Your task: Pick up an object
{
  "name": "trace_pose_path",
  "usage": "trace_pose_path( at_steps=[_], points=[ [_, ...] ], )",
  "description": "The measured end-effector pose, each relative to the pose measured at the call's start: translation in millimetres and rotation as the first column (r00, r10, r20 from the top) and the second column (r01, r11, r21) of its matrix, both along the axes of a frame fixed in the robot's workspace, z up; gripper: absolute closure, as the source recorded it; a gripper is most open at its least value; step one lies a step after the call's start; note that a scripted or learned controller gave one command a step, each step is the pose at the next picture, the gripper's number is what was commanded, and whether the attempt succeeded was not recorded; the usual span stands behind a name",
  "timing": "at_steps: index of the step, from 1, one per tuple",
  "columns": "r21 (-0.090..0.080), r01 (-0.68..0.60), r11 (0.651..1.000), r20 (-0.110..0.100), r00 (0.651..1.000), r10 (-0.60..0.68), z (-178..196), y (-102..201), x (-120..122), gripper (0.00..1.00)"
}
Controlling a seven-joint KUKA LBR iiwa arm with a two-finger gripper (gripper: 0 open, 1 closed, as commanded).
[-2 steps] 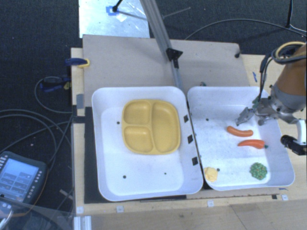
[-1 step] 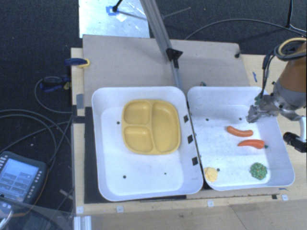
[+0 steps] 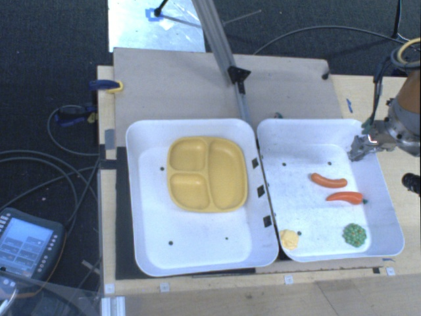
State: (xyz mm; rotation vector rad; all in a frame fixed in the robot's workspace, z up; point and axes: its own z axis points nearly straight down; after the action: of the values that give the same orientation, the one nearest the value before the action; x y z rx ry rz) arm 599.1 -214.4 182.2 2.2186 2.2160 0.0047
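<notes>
The right bin [image 3: 309, 140] holds several small toy foods. An orange sausage [image 3: 328, 180] lies right of its middle, with a red-orange carrot-like piece [image 3: 345, 197] just below it. Near the front right corner sits a green broccoli floret [image 3: 354, 234], and a pale yellow lump [image 3: 289, 239] rests at the front left corner. My gripper [image 3: 361, 147] hangs at the bin's right side near the rim, above and to the right of the sausage and apart from every item. Nothing shows in its grasp.
The left bin [image 3: 148, 242] carries a yellow three-compartment plate [image 3: 207, 174] in its upper middle. A grey pole [image 3: 214, 28] slants down to the gap between the bins. Cables and a pendant [image 3: 23, 242] lie off the bench at the left.
</notes>
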Motion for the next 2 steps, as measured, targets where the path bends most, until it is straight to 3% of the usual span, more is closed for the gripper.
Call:
trace_pose_path(
  at_steps=[1, 2],
  points=[
    [-0.001, -0.006, 1.000, 0.002, 1.000, 0.006, 55, 0, 2, 1.00],
    [0.003, -0.013, 1.000, -0.001, 1.000, 0.013, 52, 52, 23, 1.00]
  ],
)
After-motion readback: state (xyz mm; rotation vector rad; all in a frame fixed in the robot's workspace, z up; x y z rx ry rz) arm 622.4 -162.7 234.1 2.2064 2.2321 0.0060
